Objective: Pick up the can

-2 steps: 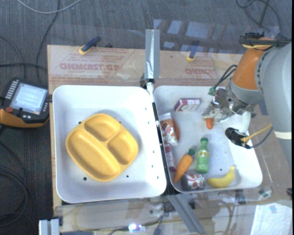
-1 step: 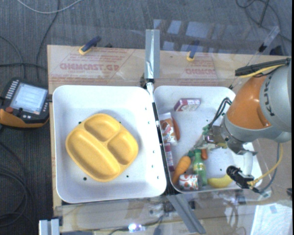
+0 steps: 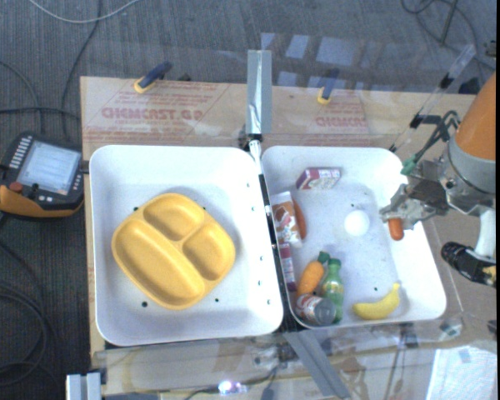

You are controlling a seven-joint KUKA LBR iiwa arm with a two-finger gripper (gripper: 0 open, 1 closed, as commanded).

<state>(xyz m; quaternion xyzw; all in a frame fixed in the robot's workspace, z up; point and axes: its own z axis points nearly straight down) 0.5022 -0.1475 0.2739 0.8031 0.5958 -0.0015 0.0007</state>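
the can (image 3: 315,309) is not yet picked up; beyond the banana (image 3: 377,302), a small orange piece (image 3: 397,228) is pinched by the gripper (image 3: 397,220).

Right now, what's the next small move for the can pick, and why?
Probably traverse the gripper across the right bin toward its near-left corner. The can lies there on its side, crowded by the green bottle and carrot, while the gripper sits at the bin's far right rim, well off target.

The arm (image 3: 475,132) is cut off at the right edge, and the tool's (image 3: 397,215) grip is unclear
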